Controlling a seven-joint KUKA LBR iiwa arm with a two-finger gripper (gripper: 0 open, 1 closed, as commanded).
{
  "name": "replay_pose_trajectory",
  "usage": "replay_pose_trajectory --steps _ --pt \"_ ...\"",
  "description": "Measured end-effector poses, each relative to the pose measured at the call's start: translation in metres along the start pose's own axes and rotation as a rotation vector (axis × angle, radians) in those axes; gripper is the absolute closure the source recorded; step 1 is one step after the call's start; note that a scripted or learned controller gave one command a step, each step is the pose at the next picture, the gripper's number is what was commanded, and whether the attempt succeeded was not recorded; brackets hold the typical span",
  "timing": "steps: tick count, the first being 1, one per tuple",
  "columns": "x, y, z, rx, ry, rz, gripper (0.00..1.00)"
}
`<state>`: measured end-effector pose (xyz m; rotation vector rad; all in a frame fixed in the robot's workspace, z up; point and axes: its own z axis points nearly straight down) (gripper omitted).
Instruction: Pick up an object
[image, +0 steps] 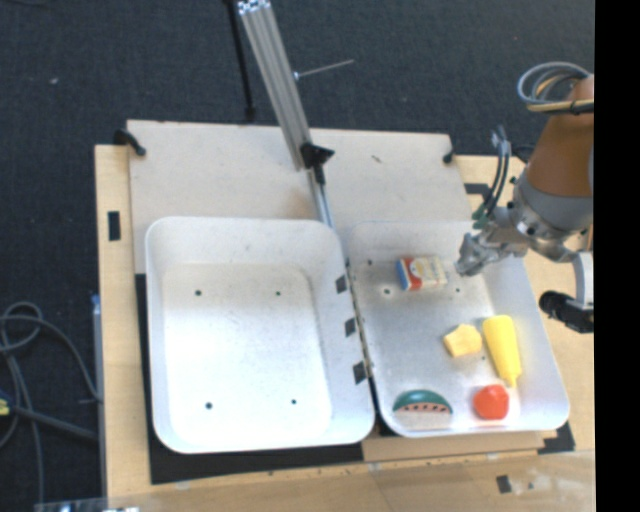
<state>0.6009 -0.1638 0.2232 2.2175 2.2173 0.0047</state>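
My gripper hangs over the right bin, just beside the small carton; how far my jaws stand apart I cannot tell, and nothing shows between them. My arm reaches in from the right, wrist angled down. Nearer lie a cheese wedge, corn cob, tomato and watermelon slice.

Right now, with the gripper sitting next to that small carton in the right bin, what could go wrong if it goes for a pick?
1. The gripper sits beside the small carton, not over it, so a straight descent may miss or nudge it away.
2. The carton lies on its side near the right bin back wall, leaving little room for the fingers.
3. The cheese wedge and corn cob touch; grabbing one could drag the other.
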Motion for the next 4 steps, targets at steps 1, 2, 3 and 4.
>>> replay_pose_trajectory --steps 1,2,3,4 --pt "0.058 -0.005 0.002 0.005 0.002 -0.006 1.0" --pt "0.113 -0.005 -0.014 0.002 0.003 -0.008 1.0" --pt "0.17 -0.002 -0.007 0.006 0.003 -0.007 1.0" --pt "0.221 -0.002 -0.002 0.006 0.003 -0.007 1.0"
